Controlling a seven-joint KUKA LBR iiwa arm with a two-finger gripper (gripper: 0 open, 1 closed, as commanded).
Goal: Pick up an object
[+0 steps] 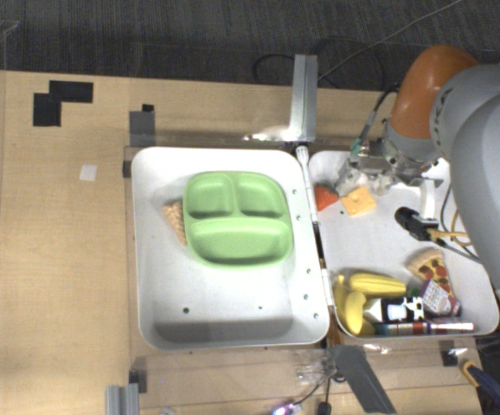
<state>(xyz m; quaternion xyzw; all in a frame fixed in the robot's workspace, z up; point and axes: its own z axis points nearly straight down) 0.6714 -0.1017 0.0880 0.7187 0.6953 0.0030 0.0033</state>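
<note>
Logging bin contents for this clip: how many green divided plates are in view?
1. The green divided plate lies in the left bin, over a tan item. The arm could hide others in the right bin.

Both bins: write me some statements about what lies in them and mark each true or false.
1. The green tray lies in the left bin. True.
2. The banana is in the left bin. False: it lies in the right bin, near its front edge.
3. The gripper is over the right bin's back end, near the orange piece. True.
4. The tray has one compartment. False: three, two small and one wide.
5. Markers lie beside the banana. True.
</note>
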